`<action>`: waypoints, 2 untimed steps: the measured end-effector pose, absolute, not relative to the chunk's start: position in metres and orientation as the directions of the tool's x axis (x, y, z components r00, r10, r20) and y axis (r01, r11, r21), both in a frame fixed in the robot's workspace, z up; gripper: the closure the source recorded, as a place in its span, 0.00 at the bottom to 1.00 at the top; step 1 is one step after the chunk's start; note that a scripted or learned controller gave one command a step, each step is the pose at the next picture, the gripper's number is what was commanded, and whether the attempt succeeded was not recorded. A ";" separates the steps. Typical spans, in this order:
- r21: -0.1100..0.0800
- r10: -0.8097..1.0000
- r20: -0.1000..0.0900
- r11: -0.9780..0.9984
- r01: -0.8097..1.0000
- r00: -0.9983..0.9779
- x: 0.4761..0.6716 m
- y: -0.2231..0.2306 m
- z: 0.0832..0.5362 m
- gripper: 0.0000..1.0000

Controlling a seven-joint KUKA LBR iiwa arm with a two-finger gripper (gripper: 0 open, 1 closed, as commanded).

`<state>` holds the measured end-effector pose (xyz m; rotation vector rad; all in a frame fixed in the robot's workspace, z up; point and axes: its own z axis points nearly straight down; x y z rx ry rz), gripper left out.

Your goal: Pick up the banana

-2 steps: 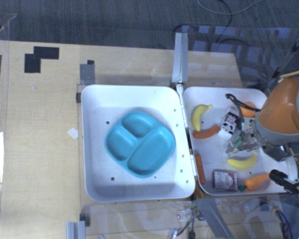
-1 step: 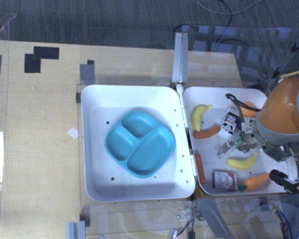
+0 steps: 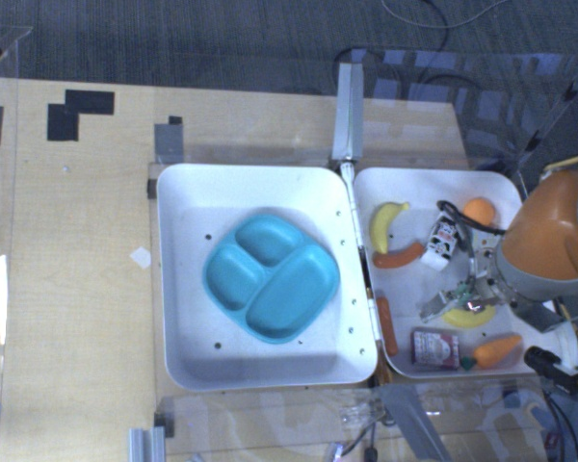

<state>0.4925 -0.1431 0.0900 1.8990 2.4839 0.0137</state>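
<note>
Hovering low in the right bin (image 3: 419,192), the claw (image 3: 465,295) sits right over a yellow thing (image 3: 468,318) that its metal parts half cover. Whether the claw is released or clenched I cannot tell, nor what that yellow thing is. The main risk, as I judge it, is a wrong target: the banana (image 3: 387,225) lies well apart, at the bin's left side by the dividing wall, just above an orange-red sausage (image 3: 398,256) and close to touching it. Closing here would likely take the yellow thing, or nothing. Clutter adds to the risk: a black-and-white packet (image 3: 443,240) and an orange (image 3: 479,210) lie near the way across, so a low sweep could knock them. A grasp at the banana could also catch the sausage or jam against the wall. Nearer the front lie a maroon pouch (image 3: 433,347), a carrot (image 3: 497,351) and a brown sausage (image 3: 386,323). The arm's orange band (image 3: 549,229) covers the bin's right part. The left bin (image 3: 188,258) holds a blue divided plate (image 3: 272,277).
</note>
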 end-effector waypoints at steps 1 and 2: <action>0.022 0.964 -0.007 0.264 0.964 -0.264 0.495 -0.142 0.102 1.00; 0.007 0.918 -0.003 0.396 0.918 -0.396 0.572 -0.079 0.186 1.00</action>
